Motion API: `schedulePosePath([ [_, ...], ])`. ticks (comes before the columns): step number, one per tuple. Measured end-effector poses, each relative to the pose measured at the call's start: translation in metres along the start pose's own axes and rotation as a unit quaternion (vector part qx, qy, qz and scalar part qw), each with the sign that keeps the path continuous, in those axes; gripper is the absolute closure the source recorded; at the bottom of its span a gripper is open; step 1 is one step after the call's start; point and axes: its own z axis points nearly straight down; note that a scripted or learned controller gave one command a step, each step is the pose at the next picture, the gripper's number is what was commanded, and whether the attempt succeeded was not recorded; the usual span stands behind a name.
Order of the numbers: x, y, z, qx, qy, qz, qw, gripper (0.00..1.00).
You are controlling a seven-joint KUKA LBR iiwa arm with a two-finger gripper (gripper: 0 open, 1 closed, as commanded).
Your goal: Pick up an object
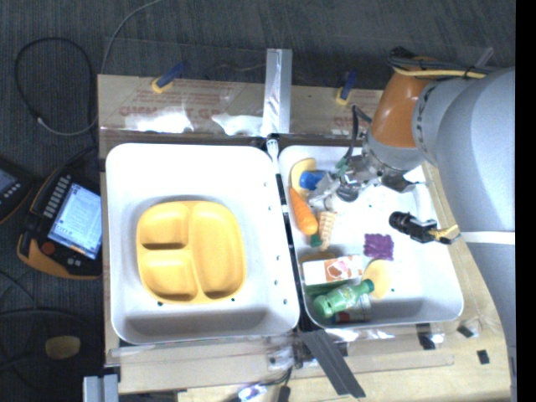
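At the near edge of the right bin (444,304), a green bottle (339,296) lay on its side, with its cap pointing right. Just behind it sat a small white carton (332,270) with orange print, and a rounded yellow fruit (379,278) lay touching the carton's right end. A little farther back, a purple cluster (378,245) rested apart from them on the bare white floor. Across the divide, the left bin (126,224) held a yellow divided plate (191,249) lying flat near its middle.

Farther back in the right bin, a pale ridged piece (326,223) lay just beside an orange carrot (303,212), which ran along the bin's left wall. Beyond these, the gripper (335,187) was low over the far left part of the bin. Whether it was open or closed, or had hold of anything, could not be told. A blue object (311,180) sat just to its left, very near it, though contact was unclear. A yellow curved piece (300,168) lay at the far side of the blue object, near the bin's corner. Farthest back, the orange band (395,111) joined the grey arm (469,141), which reached in from the right.
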Motion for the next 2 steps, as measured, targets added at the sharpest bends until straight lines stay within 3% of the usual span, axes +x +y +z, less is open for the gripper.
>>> schedulePosePath([
  [1, 0.0118, 0.0261, 0.0011, 0.008, -0.001, -0.005, 0.9999, 0.0],
  [2, 0.0122, 0.0254, -0.0037, 0.013, -0.002, -0.007, 0.9999, 1.0],
])
